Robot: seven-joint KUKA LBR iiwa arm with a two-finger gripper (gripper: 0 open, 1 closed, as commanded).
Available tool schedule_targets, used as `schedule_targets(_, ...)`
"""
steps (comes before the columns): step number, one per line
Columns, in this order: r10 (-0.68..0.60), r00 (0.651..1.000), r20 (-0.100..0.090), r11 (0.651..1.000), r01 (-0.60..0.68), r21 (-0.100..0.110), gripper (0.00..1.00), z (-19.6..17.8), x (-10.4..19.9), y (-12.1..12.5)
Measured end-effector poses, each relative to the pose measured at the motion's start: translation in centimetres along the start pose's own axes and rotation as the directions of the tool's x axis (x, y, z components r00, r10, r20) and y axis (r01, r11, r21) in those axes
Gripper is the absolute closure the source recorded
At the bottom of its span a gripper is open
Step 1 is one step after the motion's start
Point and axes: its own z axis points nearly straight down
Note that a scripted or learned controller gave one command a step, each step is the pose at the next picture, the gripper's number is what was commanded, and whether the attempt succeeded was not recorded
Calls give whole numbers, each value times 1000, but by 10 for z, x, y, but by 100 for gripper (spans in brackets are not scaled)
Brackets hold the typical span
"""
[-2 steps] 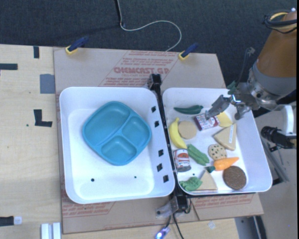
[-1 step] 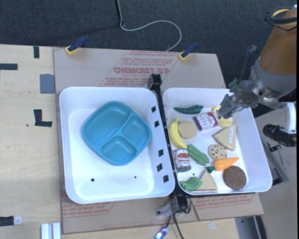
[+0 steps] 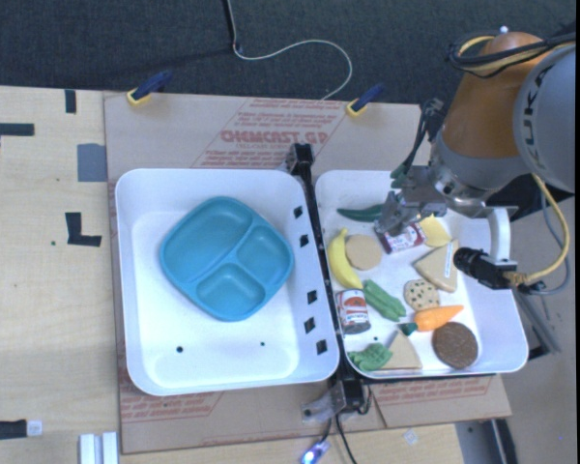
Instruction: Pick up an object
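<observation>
Two shallow white bins are sitting side by side on the bench, meeting along a dark divider. The left bin (image 3: 135, 259) is carrying a blue sectioned plate (image 3: 227, 256) slightly toward its back, leaving bare white floor along the front rim and the left wall. The right bin (image 3: 507, 332) is crowded with toy food: a banana (image 3: 343, 259) lying just beside the divider, a round tan cookie (image 3: 363, 251), a green bean pod (image 3: 360, 212) near the back wall, a green pickle (image 3: 384, 299), a small can (image 3: 354, 310), a cracker (image 3: 420, 293), a carrot (image 3: 435, 318), a brown disc (image 3: 455, 344) at the front right corner, a cheese wedge (image 3: 438, 269) and a sandwich slice with lettuce (image 3: 387, 358) against the front rim. Little open floor is showing between these pieces. The gripper (image 3: 398, 218) is hanging over the back half of this bin, just above a small labelled packet (image 3: 403, 241); whether its fingers are spread or closed I cannot tell, since the wrist is covering them
</observation>
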Motion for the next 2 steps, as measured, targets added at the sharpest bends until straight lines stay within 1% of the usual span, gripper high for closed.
schedule_targets(1,-2,1000,-1,1000,2,0,100,31,64,-15)
schedule_targets(2,6,1000,2,1000,-6,-9,100,-52,44,-67)
